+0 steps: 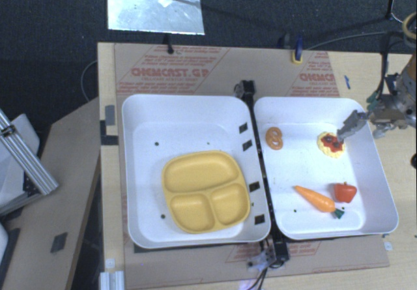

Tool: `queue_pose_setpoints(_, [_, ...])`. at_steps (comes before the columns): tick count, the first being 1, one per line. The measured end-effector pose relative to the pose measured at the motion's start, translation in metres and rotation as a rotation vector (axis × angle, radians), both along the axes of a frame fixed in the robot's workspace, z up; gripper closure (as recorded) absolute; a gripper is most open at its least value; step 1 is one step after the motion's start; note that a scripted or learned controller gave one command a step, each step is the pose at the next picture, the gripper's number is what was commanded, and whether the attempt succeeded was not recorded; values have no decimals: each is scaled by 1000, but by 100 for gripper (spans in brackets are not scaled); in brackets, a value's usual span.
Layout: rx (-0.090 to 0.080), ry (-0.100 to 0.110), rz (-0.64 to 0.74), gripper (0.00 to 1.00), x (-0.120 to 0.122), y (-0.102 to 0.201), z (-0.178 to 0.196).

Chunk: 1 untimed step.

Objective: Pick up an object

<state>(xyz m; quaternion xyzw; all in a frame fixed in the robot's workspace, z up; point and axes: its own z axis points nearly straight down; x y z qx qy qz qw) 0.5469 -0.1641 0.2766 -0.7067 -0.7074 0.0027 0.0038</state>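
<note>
Gripper reaching in from right, tips hovering at right edge of small yellow-and-red toy food in right bin, far side. Toy lying just left of tips. Grip state: cannot tell.

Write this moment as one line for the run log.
arm: from right | hand: over small yellow-and-red toy food, right white bin | grasp: unconfirmed | left white bin: yellow plastic divided tray

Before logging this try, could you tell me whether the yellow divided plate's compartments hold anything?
Empty: the yellow divided plate shows bare compartments in the left bin.
</note>
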Motion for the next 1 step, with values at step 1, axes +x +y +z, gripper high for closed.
queue_pose_setpoints(1, [-2, -11, 3, 0, 2, 0, 6])
